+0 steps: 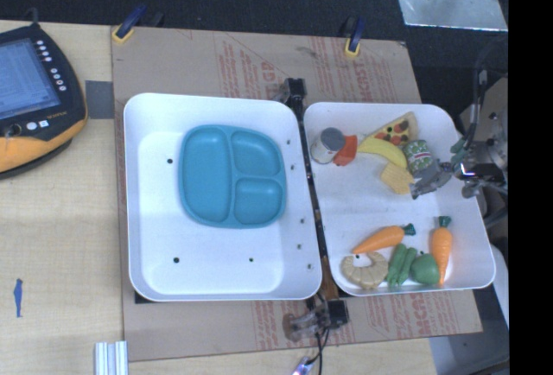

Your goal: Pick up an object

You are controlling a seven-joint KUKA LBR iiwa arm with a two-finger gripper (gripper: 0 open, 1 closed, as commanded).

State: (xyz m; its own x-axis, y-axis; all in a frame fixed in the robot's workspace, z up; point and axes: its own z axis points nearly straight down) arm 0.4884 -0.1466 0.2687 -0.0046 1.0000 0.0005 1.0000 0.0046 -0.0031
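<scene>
The right white bin (346, 213) holds several toy foods. Along its far side lie a pizza slice (399, 128), a banana (383, 149), a small green-and-white can (419, 155), a yellow cheese piece (397, 181) and a grey-and-red piece (333, 146). At the near side lie two carrots (378, 238) (441, 249), a green vegetable (409, 267) and a pale round piece (363, 270). My gripper (429, 181) comes in from the right edge and sits low over the bin, just right of the cheese and below the can.
The left white bin (151, 218) bears a blue divided plate (232, 175). An orange-edged control tablet (30, 97) lies on the bench at far left. Blue-and-yellow clamps (128, 23) (352, 34) hold the cardboard at the back.
</scene>
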